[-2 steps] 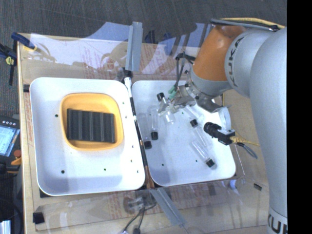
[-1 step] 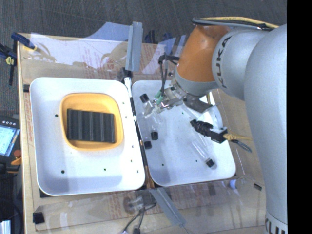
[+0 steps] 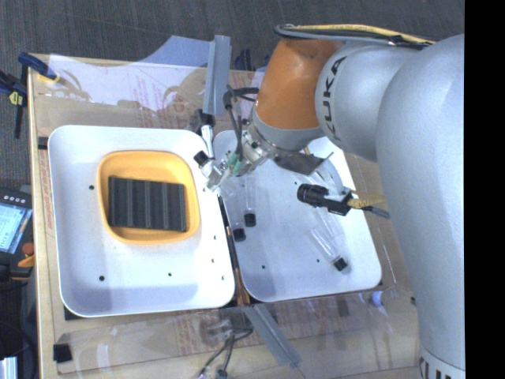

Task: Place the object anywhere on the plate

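The end effector [image 3: 223, 170] hangs over the wall between the two bins, in the upper middle of the frame, at the upper left corner of the right bin [image 3: 276, 279]. Whether it is open or closed, or has hold of anything, cannot be told from here. A yellow plate [image 3: 142, 163] sits in the left bin [image 3: 71, 290], and a dark ribbed slab [image 3: 148, 204] lies flat on it, its long axis running left to right and its ribs running top to bottom. In the right bin a clear tube [image 3: 323, 242] lies well apart from the plate, slanting from upper left to lower right, its black cap toward the lower right. A shorter clear piece [image 3: 249, 210] lies just below the end effector. The counter [image 3: 118, 93] carries both bins.
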